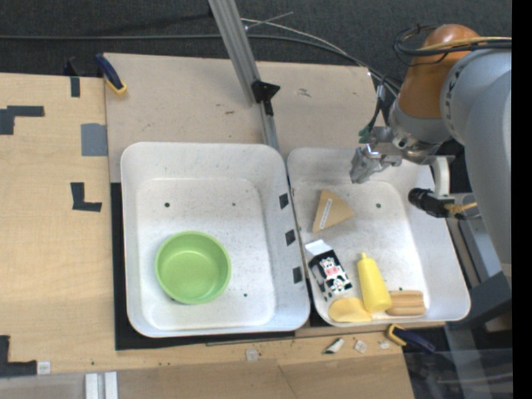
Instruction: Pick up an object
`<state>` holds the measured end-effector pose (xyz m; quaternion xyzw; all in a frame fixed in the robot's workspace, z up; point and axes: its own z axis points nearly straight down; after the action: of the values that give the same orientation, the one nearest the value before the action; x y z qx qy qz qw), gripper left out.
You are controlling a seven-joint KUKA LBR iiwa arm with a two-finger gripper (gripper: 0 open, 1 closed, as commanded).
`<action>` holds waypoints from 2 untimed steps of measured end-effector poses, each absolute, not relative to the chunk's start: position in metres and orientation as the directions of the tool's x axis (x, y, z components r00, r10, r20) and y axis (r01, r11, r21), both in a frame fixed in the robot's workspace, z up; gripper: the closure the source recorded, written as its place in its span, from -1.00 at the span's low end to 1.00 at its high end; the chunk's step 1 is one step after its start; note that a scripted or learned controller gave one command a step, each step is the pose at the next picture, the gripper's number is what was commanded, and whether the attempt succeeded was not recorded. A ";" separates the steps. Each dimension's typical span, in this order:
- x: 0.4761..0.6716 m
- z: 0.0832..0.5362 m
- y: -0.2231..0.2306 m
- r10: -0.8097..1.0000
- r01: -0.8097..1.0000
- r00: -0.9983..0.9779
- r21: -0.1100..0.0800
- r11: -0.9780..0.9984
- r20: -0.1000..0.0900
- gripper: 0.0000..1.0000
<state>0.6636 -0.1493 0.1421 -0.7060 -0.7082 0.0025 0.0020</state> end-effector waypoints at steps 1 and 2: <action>0.664 0.155 -0.149 1.000 1.000 -0.004 -0.004 0.004 -0.001 1.00; 0.665 0.218 -0.145 1.000 1.000 -0.002 0.001 0.002 0.001 1.00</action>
<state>0.6649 -0.1446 0.2176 -0.7064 -0.7078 -0.0008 -0.0001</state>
